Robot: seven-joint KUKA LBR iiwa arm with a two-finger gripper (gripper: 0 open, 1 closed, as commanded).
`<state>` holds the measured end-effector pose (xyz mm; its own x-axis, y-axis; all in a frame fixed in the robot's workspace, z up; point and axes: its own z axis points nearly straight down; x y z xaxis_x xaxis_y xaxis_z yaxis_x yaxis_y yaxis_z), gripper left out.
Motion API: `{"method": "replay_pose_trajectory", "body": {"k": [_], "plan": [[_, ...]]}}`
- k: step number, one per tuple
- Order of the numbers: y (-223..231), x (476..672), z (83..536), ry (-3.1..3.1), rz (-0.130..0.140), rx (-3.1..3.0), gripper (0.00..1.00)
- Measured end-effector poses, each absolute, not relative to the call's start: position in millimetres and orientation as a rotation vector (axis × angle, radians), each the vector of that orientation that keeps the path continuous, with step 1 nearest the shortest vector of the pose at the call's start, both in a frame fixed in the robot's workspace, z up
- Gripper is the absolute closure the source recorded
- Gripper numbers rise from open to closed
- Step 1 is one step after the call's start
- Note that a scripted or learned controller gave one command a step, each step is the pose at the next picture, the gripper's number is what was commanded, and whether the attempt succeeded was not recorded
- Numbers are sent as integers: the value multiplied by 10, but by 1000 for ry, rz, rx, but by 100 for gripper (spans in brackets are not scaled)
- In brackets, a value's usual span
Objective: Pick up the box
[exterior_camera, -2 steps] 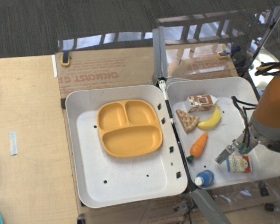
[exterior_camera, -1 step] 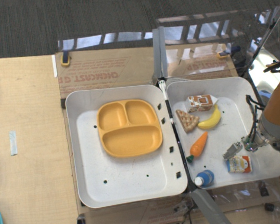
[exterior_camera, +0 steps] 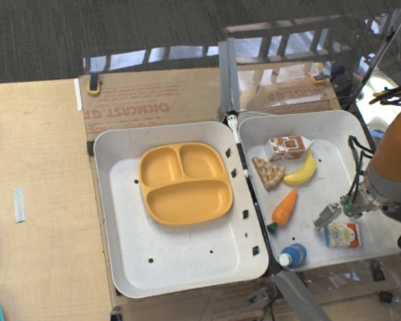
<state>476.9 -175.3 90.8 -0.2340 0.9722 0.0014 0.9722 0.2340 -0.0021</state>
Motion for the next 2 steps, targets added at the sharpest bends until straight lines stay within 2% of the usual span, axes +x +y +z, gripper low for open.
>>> {"method": "replay_pose_trajectory", "body": {"k": [1, 2], "plan": [[-1634, 4768, 907, -2322, 2, -2113, 0], [-1899, 4771, 914, -2372, 2, -2060, 0]]}}
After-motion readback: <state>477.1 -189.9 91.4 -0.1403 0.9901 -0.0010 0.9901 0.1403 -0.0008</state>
